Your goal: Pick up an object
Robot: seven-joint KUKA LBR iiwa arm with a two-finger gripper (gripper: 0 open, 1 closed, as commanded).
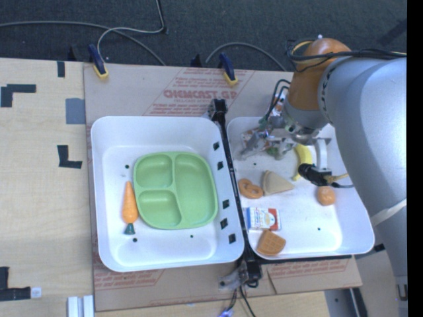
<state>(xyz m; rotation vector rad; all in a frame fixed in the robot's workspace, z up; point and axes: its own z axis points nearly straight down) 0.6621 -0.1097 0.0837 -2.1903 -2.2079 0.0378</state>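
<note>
Gripper sits low in the right bin, upper left part, w/ a banana just beside it; can't tell the grip state tbh. Left bin has a green tray + carrot next to it.

Grey arm with orange band
The arm is broad, smooth and pale grey, with a rounded orange band crossed by thin black cables, above a small metallic gripper
</note>
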